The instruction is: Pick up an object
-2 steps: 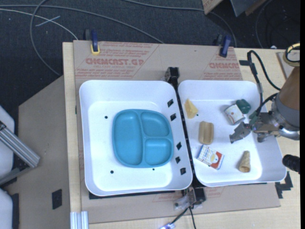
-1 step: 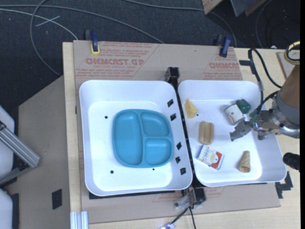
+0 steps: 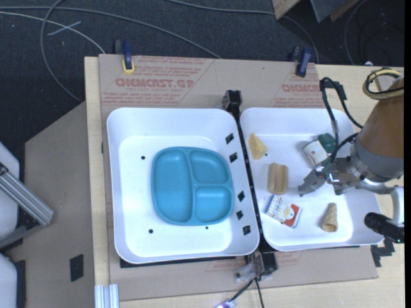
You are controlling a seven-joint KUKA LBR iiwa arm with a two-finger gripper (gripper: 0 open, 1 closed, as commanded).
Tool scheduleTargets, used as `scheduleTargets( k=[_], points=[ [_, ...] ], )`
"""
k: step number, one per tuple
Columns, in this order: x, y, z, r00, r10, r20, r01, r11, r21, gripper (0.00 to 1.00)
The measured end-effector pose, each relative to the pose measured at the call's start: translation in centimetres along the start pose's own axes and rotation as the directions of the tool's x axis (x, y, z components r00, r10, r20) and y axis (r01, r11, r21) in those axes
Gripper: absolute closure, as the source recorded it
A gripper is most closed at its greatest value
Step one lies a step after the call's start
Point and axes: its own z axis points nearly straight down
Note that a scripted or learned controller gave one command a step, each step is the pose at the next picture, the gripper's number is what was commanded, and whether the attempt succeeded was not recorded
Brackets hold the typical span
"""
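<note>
We see hand (image 3: 309, 186) fingers apart, gripping nothing | low over right bin (image 3: 282, 241) beside cork block (image 3: 277, 178) | blue divided plate (image 3: 192, 185) in left bin (image 3: 122, 172)

arm (image 3: 385, 140) in from right, orange band above wrist, wrist angled down-left. gripper (image 3: 314, 183) low, fingers (image 3: 307, 186) spread apart, nothing between them.

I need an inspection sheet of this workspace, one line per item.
Surface: cardboard-covered bench bearing two white bins; left bin, right bin.
Job's things: right bin holds yellowish chunk, tan block, red-white-blue packet, beige cone, white-green item.
Clutter: blue divided plate in left bin.
Grippers: gripper low over right bin, holding nothing visible.
Cables: black cable to arm.
Surroundings: dark floor with cables.
</note>
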Motion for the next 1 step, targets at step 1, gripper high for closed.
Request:
scheduleTargets(
  k=[1],
  points=[
    [0.72, -0.08, 6.12, 1.0, 0.0, -0.001, 0.0, 1.0, 0.002, 0.0]
  ],
)
